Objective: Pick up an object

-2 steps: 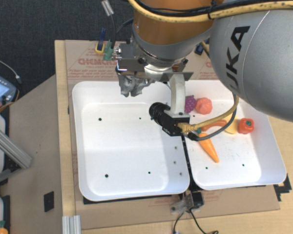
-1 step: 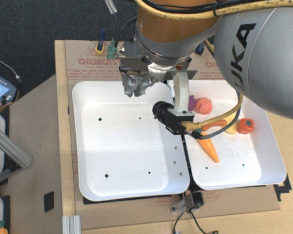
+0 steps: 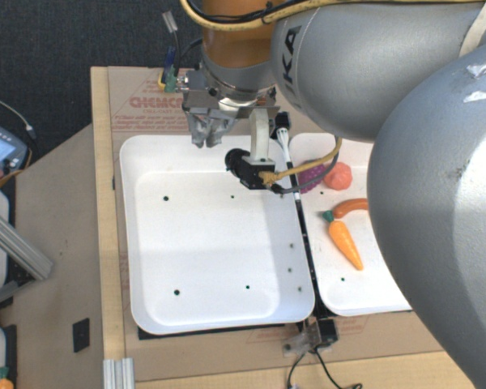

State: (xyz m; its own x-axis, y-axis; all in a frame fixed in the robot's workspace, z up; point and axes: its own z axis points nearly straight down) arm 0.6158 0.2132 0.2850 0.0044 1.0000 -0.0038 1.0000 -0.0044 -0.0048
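Observation:
My gripper [image 3: 208, 138] hangs over the far rim of the left white bin [image 3: 146, 241], near its back wall, with nothing visible under it. The objects lie in the right bin [image 3: 364, 298]. An orange carrot [image 3: 347, 243] rests in the middle of that bin. Just beyond it is a curved orange-red piece [image 3: 350, 207] with a green tip. A pink round object [image 3: 338, 177] and a purple object [image 3: 313, 174] sit at the back. The arm's bulk hides the right part of that bin.
A black fitting with a yellow cable [image 3: 245, 169] hangs from the wrist over the divide between the bins. The bins sit on a brown board [image 3: 109, 217]. Black cloth lies behind and to the left of it.

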